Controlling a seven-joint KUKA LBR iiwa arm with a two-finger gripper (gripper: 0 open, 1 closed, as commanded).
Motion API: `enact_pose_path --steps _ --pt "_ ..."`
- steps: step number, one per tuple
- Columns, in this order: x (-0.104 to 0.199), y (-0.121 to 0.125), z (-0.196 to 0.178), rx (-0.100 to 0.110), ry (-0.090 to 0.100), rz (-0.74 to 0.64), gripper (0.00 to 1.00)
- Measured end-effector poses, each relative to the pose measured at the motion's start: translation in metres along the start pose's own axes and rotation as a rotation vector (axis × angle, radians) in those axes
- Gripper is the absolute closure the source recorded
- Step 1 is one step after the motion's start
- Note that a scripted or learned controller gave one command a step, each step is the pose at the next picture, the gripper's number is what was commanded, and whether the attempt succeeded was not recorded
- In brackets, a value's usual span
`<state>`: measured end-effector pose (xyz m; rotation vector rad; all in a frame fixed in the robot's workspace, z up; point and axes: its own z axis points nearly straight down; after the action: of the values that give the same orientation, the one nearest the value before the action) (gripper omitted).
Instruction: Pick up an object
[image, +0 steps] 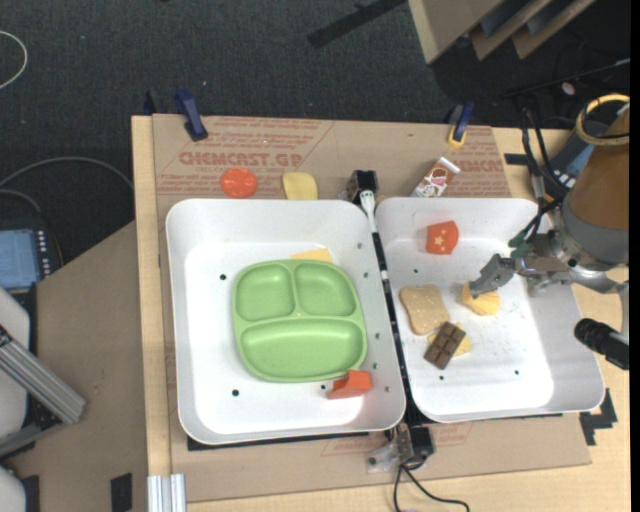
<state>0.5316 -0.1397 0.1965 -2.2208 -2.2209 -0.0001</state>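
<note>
A cardboard-covered tabletop (330, 148) on dark carpet carries my two white bins, and the thing I am going for is the small yellow piece (483, 301) in the right bin (520, 385), lying just under the gripper (494, 277). I judge it a light, stiff toy food, cheese-like, probably smooth plastic and liable to squirt out, so I would pinch it across its short sides, low down. The gripper sits right at its upper edge, touching or nearly so; I cannot tell how far apart its fingers are, nor whether the piece sits between them. Just to the left lies a tan bread slice (423, 308), with a brown chocolate bar (445, 345) below it, both near enough to be nudged. A red cube (442, 237) sits further up, well apart. In the left bin (200, 300) rest a green divided plate (298, 320), a yellow slice (312, 256) behind it and an orange block (351, 384).
</note>
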Motion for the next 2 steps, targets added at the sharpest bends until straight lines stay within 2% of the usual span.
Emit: enact_pose_path --steps 1,2 --pt "0.038 -0.01 0.116 -0.001 0.002 -0.001 0.0" --pt "0.035 -0.008 0.099 -0.008 -0.001 0.001 1.0"
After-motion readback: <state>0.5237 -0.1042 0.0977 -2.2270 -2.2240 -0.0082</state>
